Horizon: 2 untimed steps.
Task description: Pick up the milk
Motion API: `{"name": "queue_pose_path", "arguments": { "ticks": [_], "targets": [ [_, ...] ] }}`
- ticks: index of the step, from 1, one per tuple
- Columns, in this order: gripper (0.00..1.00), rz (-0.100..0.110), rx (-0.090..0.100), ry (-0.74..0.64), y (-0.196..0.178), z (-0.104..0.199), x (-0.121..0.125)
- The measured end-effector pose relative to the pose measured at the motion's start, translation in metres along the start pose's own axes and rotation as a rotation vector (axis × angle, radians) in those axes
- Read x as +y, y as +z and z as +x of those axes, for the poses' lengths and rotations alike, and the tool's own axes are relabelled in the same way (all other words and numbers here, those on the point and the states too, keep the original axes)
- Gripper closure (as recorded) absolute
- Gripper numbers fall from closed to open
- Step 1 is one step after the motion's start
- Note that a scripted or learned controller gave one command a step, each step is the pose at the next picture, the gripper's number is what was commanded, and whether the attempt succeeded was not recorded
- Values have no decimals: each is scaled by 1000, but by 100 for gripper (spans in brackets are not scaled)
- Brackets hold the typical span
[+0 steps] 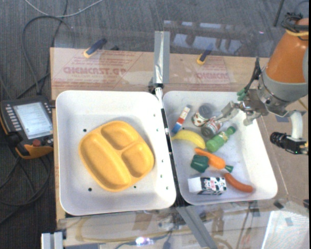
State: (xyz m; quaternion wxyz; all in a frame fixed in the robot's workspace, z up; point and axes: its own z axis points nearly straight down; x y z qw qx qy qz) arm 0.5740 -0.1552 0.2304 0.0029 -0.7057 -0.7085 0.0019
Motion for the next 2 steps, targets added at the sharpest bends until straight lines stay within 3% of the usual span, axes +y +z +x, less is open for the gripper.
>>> {"name": "queue_pose_path", "arguments": {
  "ticks": [1,2],
  "targets": [
    [0,-16,-7,-163,142,8,38],
    [0,-1,-1,-275,119,42,0]
  ]
}}
